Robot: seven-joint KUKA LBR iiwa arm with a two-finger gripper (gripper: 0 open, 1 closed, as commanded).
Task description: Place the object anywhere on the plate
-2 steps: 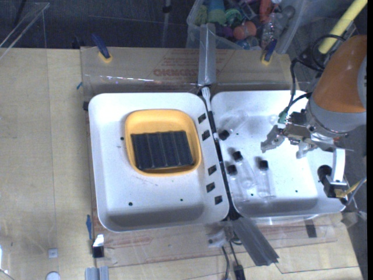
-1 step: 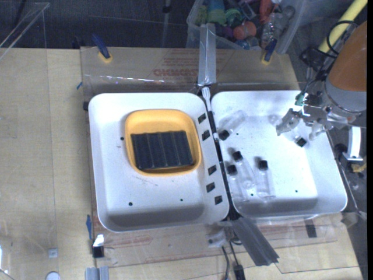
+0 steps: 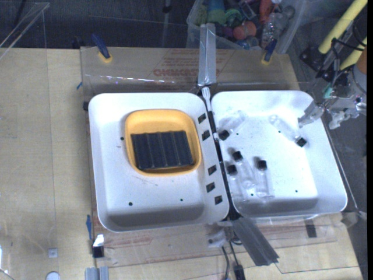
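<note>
A yellow plate (image 3: 161, 121) sits in the left bin (image 3: 105, 156), with a dark ridged block (image 3: 162, 149) lying flat on its middle. The right bin (image 3: 303, 185) holds several clear pieces with black caps (image 3: 250, 174). The gripper (image 3: 312, 114) hovers at the right bin's far right rim; I cannot tell how it is set

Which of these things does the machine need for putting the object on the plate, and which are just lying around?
For the job: rounded yellow plastic plate; dark ribbed rectangular slab, already lying on it; grey end effector, by the right white bin.
Lying about: clear plastic pieces with black caps in that bin; clear tub of colourful toys behind the bench.
</note>
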